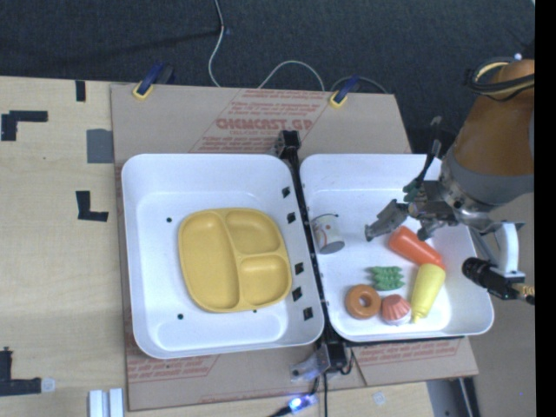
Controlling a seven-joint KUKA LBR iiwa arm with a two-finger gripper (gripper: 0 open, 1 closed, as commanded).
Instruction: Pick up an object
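- In the right bin (pixel 347 174), the gripper (pixel 401 220) hangs low over the white floor, its two dark fingers (pixel 382 226) spread apart with nothing between them.
- Just beside the gripper lies an orange carrot (pixel 415 247), touching the top of a yellow squeeze bottle (pixel 426 290).
- Near these sit a green leafy toy (pixel 387 277), a brown doughnut (pixel 362 301) and a pink cupcake (pixel 395 307), the last two close together at the bin's near wall.
- A small grey can (pixel 327 231) lies on its side near the bin's left wall, apart from the gripper.
- The left bin (pixel 152 198) holds a yellow divided plate (pixel 233 258).
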